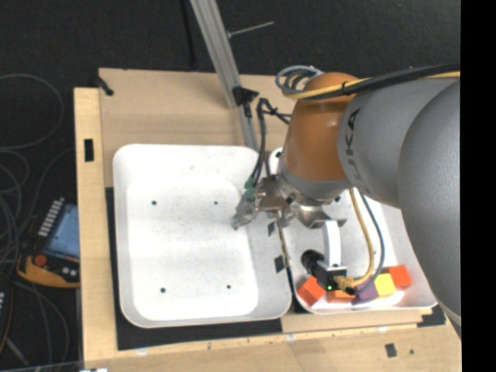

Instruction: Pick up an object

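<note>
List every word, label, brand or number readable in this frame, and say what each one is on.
"KU": the start of black lettering running down the grey arm, just beside its orange band; the remaining letters are cut off by the curve.
The handheld device on the floor to the left has a screen and buttons, too small and blurred to read.

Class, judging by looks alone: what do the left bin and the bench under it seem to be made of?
Left bin: probably moulded plastic, white and smooth, with rounded corners and a soft sheen.
Bench: likely wood or plywood, pale tan and matt; no grain is visible.
</note>
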`<state>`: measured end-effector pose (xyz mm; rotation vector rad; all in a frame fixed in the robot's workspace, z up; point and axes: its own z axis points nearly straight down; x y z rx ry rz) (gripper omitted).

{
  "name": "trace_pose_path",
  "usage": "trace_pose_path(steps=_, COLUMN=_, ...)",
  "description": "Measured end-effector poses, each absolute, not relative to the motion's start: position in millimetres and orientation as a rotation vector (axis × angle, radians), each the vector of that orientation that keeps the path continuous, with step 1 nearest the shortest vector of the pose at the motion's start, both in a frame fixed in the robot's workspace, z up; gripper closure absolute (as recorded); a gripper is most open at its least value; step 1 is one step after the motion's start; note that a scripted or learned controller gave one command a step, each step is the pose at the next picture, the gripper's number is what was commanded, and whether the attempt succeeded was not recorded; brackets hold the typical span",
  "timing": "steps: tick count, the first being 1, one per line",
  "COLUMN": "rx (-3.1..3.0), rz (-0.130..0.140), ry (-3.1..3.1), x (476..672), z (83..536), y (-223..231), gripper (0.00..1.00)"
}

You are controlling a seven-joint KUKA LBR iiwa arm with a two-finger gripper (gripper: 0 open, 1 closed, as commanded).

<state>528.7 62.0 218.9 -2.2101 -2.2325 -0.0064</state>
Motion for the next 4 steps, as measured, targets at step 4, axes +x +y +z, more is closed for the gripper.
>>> trace_pose_path(steps=4, rx=-2.223, rz=0.003, ry=-2.217, x=530.7, z=196, y=-39, gripper=1.00)
